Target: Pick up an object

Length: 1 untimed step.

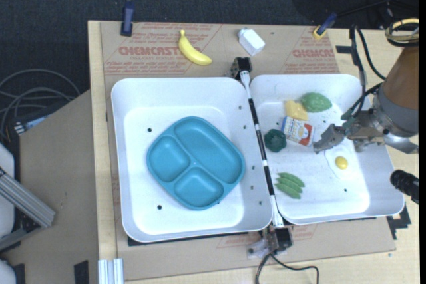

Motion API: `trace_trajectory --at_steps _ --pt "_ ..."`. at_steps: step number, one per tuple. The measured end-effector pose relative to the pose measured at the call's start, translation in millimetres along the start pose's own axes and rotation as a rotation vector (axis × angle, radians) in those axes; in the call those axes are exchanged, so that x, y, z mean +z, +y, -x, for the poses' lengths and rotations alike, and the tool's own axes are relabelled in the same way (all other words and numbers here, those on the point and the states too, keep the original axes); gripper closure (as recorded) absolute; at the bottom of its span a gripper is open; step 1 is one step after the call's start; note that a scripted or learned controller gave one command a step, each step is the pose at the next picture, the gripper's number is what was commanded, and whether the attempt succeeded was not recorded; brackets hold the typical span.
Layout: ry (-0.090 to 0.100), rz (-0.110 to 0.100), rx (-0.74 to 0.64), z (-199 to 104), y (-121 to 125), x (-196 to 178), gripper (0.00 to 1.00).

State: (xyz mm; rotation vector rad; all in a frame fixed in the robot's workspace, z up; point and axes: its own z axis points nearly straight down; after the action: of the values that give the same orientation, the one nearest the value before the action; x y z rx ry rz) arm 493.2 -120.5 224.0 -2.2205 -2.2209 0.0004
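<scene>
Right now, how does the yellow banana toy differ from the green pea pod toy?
The curved yellow banana toy lies outside the bins on the brown cardboard bench top, near the far edge; the green pea pod toy lies inside the right white bin, toward its near side. The banana is smooth and bent; the pea pod looks bumpy and straighter. Both look like toy foods, and both lie flat, apart from the pincer.
</scene>
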Motion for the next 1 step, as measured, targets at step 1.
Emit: trace_trajectory --at_steps 1 --pt "-0.002 0.0 0.003 92.0 45.4 81.4 0.0"
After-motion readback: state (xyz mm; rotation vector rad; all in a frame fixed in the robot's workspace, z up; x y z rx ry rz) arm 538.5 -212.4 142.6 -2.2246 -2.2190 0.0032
